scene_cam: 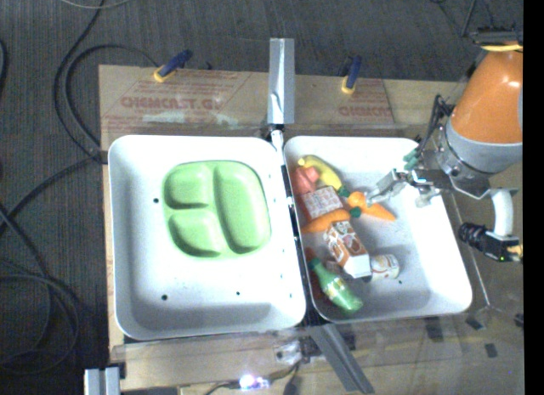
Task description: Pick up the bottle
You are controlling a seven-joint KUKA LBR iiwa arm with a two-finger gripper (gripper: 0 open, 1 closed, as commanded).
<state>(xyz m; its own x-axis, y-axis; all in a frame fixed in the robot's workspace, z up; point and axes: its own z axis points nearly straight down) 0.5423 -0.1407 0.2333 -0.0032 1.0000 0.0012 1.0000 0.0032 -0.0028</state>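
Since the green bottle [337, 290] lies on its side at the right bin's [442, 257] near-left edge, just beside the juice carton [348, 247], I'd approach from the open side. Hand [384, 189] hovers near the carrot [374, 208], fingers spread, holding nothing.

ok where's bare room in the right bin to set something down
Bare floor lies along the right white bin's right side and lower right corner, right of the small white can. The left side is crowded: yellow banana, orange carrot, green bottle.
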